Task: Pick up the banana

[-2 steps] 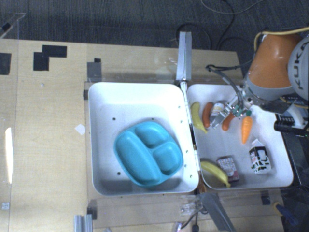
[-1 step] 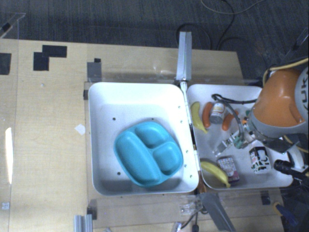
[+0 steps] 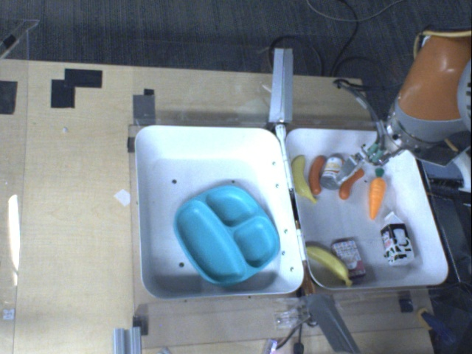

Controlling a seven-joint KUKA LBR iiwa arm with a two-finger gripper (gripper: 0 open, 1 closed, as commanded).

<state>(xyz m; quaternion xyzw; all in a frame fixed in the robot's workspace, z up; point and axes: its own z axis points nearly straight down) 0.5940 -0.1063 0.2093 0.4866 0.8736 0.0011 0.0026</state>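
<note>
Banana [image 3: 328, 263] in right bin [image 3: 435, 268]; blue tray [image 3: 226, 232] in left bin [image 3: 151, 212]

two white bins sit side by side — the left bin [image 3: 147, 198] bears a blue divided plate [image 3: 226, 232]. in the right bin [image 3: 431, 234] the gripper [image 3: 371, 155] hovers near a can [image 3: 332, 172] and carrot [image 3: 377, 196]; one banana [image 3: 299, 178] lies along the left wall, another banana [image 3: 328, 262] near the front.
</note>
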